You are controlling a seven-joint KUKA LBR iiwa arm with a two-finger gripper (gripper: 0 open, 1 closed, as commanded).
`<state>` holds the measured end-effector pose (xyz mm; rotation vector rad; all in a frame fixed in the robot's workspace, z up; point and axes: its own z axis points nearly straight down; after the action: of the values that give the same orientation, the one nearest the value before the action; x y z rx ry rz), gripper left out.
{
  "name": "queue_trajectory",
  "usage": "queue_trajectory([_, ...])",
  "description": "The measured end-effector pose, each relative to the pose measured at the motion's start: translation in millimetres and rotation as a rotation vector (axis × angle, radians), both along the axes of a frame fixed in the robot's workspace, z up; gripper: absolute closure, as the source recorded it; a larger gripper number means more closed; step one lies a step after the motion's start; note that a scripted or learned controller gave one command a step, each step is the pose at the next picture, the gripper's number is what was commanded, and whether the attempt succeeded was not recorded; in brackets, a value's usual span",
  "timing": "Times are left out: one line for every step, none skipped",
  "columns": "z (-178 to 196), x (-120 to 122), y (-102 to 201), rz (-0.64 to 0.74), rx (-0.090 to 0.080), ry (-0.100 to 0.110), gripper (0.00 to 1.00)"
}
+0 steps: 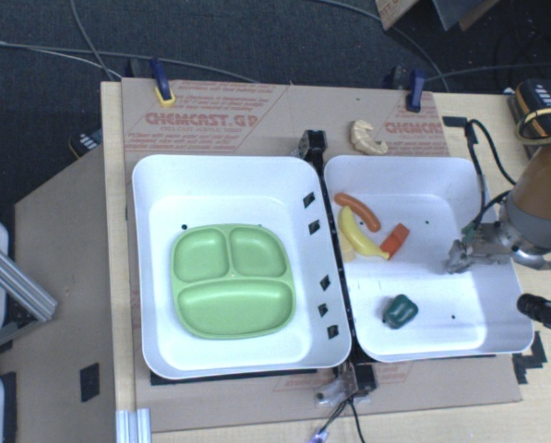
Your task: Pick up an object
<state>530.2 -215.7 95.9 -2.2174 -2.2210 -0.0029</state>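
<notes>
- You are seeing the left bin (155, 275) holding a green divided plate (233, 280).
- You are seeing the right bin (423, 335) holding a banana (356, 235), sausage (359, 210), orange piece (395, 239) and green object (401, 311).
- Your gripper (460, 257) is sitting low at the right side, gripping nothing; whether it is spread is unclear.

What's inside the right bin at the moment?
The right bin holds a banana, a hot dog, an orange piece and a dark green item. The gripper hangs over its right side; the floor beneath it is hidden.

Bench (210, 118) bears two bins (155, 247) and a beige lump (368, 137).
</notes>
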Motion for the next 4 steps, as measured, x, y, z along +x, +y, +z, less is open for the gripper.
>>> queue_trajectory([63, -1, -5, -0.001, -0.006, -0.007, 1.0])
queue_trajectory([128, 3, -3, 0.001, -0.007, -0.009, 1.0])
queue_trajectory([141, 4, -3, 0.0, -0.004, -0.004, 1.0])
queue_trajectory([137, 25, 53, 0.005, -0.002, -0.002, 1.0])
